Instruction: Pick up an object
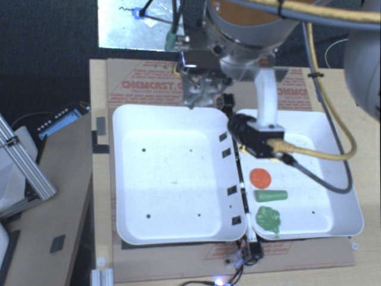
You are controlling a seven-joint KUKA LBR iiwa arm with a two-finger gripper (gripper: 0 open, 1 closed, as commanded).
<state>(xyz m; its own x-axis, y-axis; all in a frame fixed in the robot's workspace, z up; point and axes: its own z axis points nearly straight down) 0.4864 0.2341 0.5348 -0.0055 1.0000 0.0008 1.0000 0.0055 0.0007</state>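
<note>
Brown cardboard (149,79) printed with red lettering covers the bench, and on it sit two shallow white bins side by side. Left bin (169,174) shows just a few small dark dots on its floor. Right bin (333,201) is our landmark, and all the action sits in its near-left corner, hard by the black clips (233,189) that run down the seam between the two bins.

Three things line up there, one below another: an orange round piece (260,178) farthest back, a green cone-like piece (271,195) lying on its side just in front of it, and a crumpled green lump (268,219) nearest the front rim of the right bin, close to the cone.

Now the arm: the big grey body with its orange band (256,5) looms over the far edge of the right bin, and the gripper (205,94) hangs past that bin's far-left corner, over the back rim of the left bin. Whether it is spread or closed, I cannot tell; that metal cluster is blurred. Nothing shows in its grasp.

So the three objects lie well apart from the gripper, toward the front of the right bin. A yellow cable (315,154) and a black box (256,139) hang over the right bin's middle, just behind the orange piece.
</note>
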